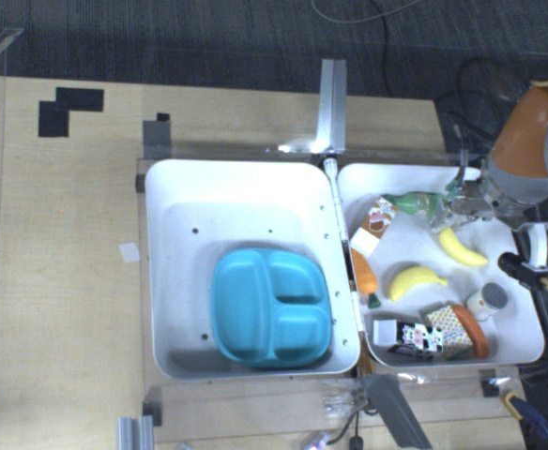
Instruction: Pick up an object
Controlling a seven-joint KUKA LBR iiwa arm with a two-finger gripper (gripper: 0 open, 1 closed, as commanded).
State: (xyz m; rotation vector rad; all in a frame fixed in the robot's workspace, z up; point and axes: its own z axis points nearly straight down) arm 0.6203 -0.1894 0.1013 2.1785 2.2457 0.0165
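Beside the claw [464, 204], whose finger state cannot be told, a banana [462, 247] is lying just below it, long axis slanting toward lower right; farther below, a second banana [415, 281] is curving leftward in the right bin [527, 345].

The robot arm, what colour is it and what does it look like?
The arm is grey with a big rounded orange band above the wrist. Its end effector is a small grey metal part, too small to make out clearly. Dark cables run beside it.
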